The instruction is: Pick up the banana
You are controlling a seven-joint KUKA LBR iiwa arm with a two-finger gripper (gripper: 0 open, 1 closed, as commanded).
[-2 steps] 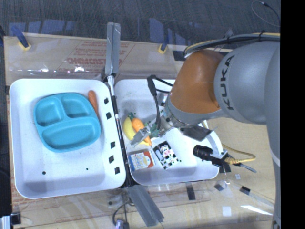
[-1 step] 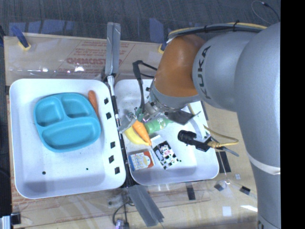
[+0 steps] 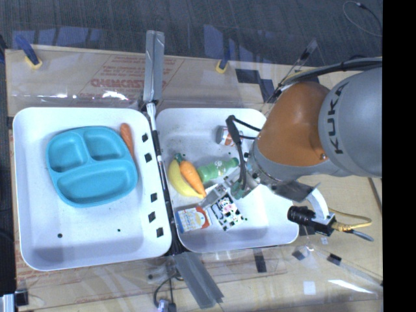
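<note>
Gripper hangs just right of the banana; I cannot tell its state. 1 carrot lies on the banana.

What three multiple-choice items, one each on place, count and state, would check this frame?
1. The banana lies in: A the right bin; B the left bin; C the bench.
2. Carrots in view: A one; B two; C four.
3. The blue divided plate is: A upside down; B stacked on the banana; C lying flat, compartments up.

Key: 1 A, it sits by the right bin's left wall. 2 B, one carrot on the banana, another carrot beside the plate. 3 C, its three compartments face up.
</note>
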